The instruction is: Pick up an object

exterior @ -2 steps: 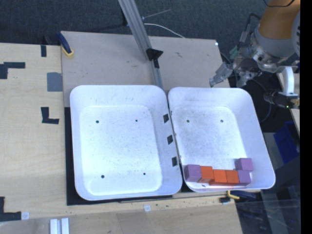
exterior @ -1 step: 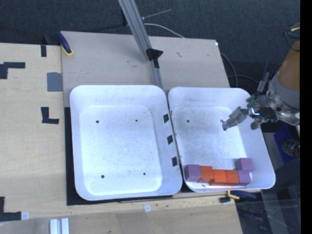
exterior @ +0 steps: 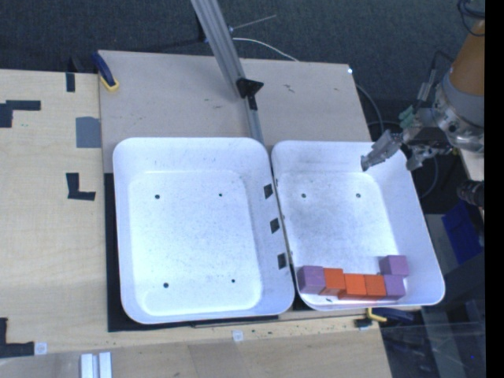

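Observation:
A row of small blocks lies along the near wall of the right bin [exterior: 409, 187]: a purple block [exterior: 312, 278] at the left end, orange blocks [exterior: 354, 284] in the middle, and two purple blocks [exterior: 394, 275] stacked at the right end. My gripper [exterior: 396, 156] hangs over the bin's far right rim, well away from the blocks. It is open, with one grey finger [exterior: 378, 151] pointing left over the bin, and nothing sits between the fingers.
The left bin [exterior: 126, 211] stands beside the right one, with black clips [exterior: 274, 225] along the shared edge. A slanted metal pole [exterior: 220, 38] rises behind the bins. Cables trail at the back right.

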You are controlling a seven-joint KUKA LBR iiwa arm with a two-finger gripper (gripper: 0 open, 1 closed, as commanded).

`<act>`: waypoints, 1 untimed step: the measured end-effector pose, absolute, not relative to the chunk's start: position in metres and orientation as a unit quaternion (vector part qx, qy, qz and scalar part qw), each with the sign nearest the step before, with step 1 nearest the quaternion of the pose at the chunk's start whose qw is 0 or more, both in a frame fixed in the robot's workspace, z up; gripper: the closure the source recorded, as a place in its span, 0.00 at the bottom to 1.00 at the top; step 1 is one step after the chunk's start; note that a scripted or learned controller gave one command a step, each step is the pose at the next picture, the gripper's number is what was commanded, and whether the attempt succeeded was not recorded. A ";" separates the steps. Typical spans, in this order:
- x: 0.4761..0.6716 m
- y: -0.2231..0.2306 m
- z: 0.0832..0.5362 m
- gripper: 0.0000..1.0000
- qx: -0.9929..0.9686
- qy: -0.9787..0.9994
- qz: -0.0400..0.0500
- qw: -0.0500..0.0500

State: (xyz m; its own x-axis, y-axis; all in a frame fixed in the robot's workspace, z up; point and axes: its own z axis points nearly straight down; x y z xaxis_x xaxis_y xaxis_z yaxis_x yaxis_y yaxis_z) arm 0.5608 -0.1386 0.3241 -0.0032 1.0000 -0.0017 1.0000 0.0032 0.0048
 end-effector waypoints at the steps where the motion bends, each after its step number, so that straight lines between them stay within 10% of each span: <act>1: 0.603 -0.100 0.328 0.00 0.705 0.709 0.001 0.001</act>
State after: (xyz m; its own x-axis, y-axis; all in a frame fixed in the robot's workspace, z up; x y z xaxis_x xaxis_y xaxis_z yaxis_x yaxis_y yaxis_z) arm 0.6027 -0.0998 0.3278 -0.0053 1.0000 -0.0002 1.0000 0.0053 0.0019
